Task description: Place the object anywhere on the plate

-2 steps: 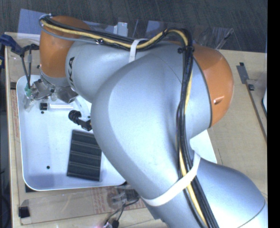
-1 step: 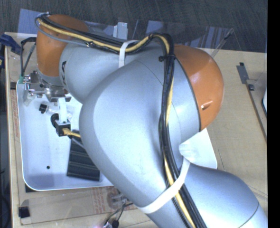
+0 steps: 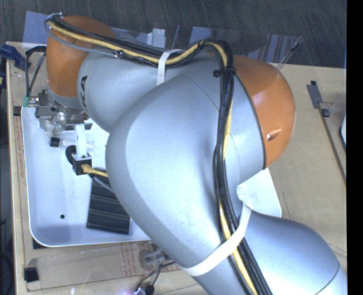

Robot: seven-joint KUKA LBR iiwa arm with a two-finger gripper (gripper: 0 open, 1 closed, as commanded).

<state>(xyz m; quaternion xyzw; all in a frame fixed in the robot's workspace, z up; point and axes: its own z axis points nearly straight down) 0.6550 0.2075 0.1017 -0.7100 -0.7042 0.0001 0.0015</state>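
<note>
- Arm [image 3: 187, 165]: most of the bench is covered by it.
- Gripper [image 3: 61, 125]: poised over white bin [image 3: 40, 220]; opening cannot be told.
- Dark ribbed object [image 3: 107, 211]: located just beside, toward the camera; plate unseen, so misplacement is risked.

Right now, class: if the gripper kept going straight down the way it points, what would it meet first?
Probably the bare white floor of the left bin. The gripper points down over it, and the dark ribbed block lies off to one side. Depth is hard to judge.
</note>
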